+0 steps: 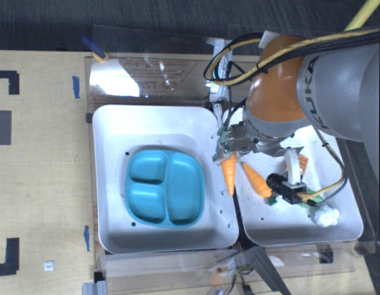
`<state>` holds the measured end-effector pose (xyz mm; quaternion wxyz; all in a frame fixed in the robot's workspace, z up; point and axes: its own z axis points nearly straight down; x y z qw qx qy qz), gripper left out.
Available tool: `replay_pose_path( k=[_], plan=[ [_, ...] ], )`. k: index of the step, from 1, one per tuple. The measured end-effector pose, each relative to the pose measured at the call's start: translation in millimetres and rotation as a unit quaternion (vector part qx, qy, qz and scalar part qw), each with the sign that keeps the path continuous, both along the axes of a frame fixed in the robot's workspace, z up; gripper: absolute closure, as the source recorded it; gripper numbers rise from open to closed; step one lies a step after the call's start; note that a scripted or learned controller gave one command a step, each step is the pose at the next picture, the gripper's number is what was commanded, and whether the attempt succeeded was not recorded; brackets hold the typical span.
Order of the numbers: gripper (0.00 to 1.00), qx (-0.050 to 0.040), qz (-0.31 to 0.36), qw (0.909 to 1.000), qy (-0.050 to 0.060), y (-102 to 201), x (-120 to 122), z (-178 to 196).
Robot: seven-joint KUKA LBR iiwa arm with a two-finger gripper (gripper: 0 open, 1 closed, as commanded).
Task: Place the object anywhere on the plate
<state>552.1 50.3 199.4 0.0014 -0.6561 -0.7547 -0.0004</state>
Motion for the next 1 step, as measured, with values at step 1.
replay_pose_path(
  k=[1],
  plan=[
    [0.00, -0.0010, -0.002, 1.0000, 0.001, -2.7, -0.1, -0.8]
  ],
)
